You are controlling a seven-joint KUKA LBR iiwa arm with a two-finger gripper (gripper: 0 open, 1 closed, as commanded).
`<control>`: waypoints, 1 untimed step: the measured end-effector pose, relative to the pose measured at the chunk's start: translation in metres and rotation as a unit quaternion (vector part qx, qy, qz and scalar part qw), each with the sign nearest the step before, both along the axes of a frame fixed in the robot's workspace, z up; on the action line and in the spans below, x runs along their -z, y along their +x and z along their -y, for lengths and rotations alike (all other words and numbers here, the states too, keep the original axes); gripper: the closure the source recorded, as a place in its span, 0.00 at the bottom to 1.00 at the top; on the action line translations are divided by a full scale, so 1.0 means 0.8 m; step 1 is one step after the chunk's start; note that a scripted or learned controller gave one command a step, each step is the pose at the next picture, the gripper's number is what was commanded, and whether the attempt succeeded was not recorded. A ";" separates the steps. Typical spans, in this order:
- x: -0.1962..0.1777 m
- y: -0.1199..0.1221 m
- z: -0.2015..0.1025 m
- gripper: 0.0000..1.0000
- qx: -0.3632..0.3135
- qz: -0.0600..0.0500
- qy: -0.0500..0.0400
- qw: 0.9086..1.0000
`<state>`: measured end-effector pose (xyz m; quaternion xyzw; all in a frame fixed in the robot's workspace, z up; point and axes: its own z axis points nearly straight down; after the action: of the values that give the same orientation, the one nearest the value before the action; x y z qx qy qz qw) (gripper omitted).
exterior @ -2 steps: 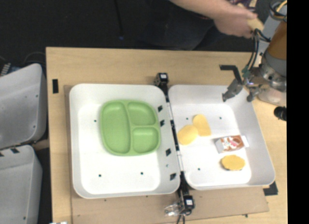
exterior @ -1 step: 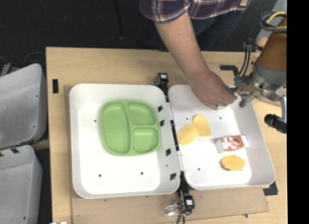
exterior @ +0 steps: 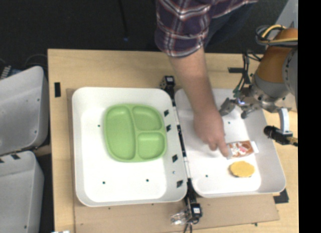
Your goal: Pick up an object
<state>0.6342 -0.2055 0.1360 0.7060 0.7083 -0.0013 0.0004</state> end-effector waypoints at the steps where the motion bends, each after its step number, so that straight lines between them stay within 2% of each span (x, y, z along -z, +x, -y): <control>1: 0.046 0.000 0.002 0.00 0.000 0.000 0.000 1.000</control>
<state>0.6340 -0.2071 0.0994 0.7063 0.7079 -0.0015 0.0007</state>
